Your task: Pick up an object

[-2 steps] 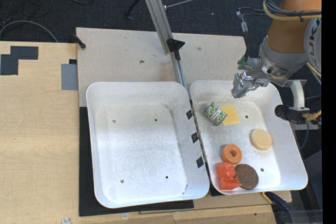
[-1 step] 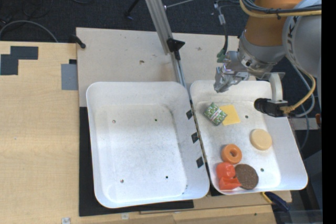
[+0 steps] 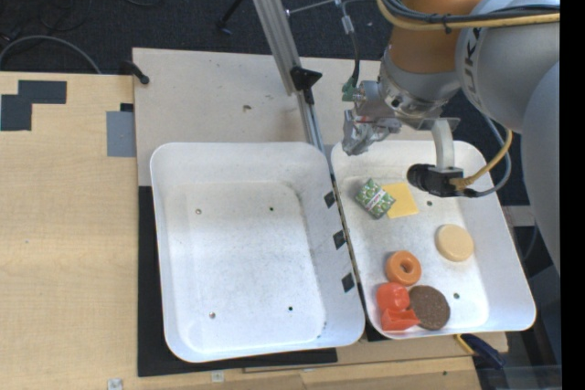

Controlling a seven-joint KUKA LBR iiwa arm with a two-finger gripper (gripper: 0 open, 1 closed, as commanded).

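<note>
The right bin (image 3: 508,288) holds several small items. A green patterned packet (image 3: 373,196) lies beside a yellow slice (image 3: 402,201) near the bin's back. Further forward lie a pale round disc (image 3: 454,243), an orange ring (image 3: 403,268), a red block (image 3: 394,306) and a dark brown round cookie (image 3: 429,307). My gripper (image 3: 360,140) hangs over the back left corner of the right bin, above and behind the green packet, apart from it. Nothing shows between its fingers.
The left bin (image 3: 183,196) sits beside the right one, joined by black clips (image 3: 335,219) along the shared edge. A slanted aluminium rail (image 3: 274,23) rises behind the bins, close to the gripper's left. Cables (image 3: 448,183) droop over the right bin's back.
</note>
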